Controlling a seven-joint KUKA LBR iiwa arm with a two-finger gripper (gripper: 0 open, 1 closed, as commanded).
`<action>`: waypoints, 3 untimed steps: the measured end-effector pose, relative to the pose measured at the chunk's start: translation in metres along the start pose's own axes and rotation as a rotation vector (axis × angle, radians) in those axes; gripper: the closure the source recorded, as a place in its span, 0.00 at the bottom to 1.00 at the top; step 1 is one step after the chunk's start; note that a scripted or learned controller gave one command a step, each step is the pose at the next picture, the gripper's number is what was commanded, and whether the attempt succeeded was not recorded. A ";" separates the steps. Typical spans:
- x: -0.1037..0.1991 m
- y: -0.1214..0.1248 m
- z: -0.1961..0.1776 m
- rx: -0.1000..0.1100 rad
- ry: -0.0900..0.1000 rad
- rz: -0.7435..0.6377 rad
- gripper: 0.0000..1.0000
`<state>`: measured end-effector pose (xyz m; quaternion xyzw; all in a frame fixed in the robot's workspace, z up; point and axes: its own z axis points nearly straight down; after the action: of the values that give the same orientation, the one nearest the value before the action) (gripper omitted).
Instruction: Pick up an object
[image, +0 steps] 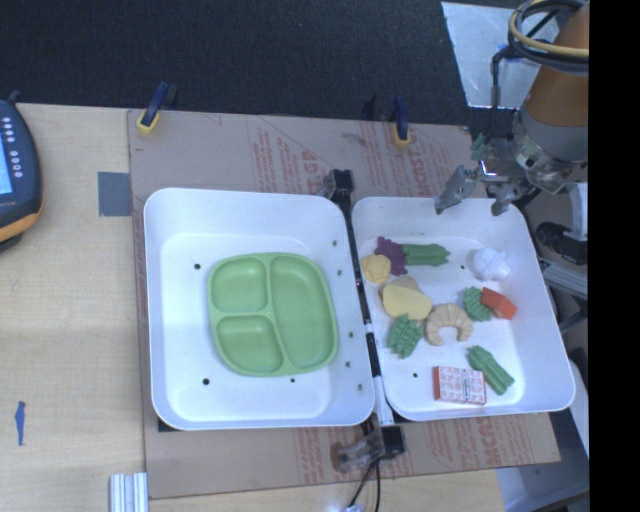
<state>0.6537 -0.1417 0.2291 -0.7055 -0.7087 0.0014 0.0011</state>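
Camera view: claw (470, 195) hovers over the far rim of the right bin (545, 395), fingers spread apart with nothing between them, as far as this slanted view lets me judge. Toy food sits in that bin on the near-left side of the claw; closest are the green pod (425, 255), long axis running left-right, and the white lump (490, 263). Left bin (160, 300) holds a green divided tray (272, 313), well apart from the claw.

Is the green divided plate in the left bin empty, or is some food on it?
Empty. All three compartments of the green plate show bare green; the toy food lies in the right bin.
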 end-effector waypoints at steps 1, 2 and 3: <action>-0.057 -0.102 0.069 0.012 0.002 0.007 0.00; -0.052 -0.174 0.142 0.010 0.006 0.002 0.00; -0.053 -0.170 0.128 0.002 0.001 -0.003 1.00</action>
<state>0.4834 -0.1960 0.1020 -0.7044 -0.7098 0.0018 0.0019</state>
